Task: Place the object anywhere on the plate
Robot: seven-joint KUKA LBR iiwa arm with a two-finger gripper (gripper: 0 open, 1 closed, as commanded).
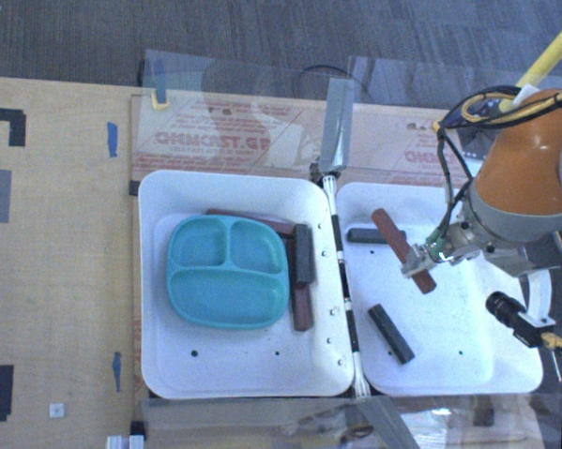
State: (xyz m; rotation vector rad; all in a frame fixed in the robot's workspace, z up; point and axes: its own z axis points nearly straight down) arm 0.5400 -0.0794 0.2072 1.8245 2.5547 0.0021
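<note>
Plate: teal plate (228,271) with three wells, in the left bin (156,287), well apart from the arm.
Beside plate: a dark block (303,253) and a brown stick (302,312) lie along its right edge; another brown piece peeks out at its top.
Object: brown bar (392,230) in the right bin (480,365), long axis slanting from upper left to lower right.
End effector: end effector (420,265) sits over the bar's lower half; whether it is grasping or released I cannot tell from here.
Other pieces: a small dark block (363,235) touches the bar's upper end; a dark bar (390,333) lies lower in the same bin.
Key relation: the plate lies to the view's left of the end effector, across the wall between the bins.
Next, I'd judge: lift the bar clear of that wall, carry it leftward.
</note>
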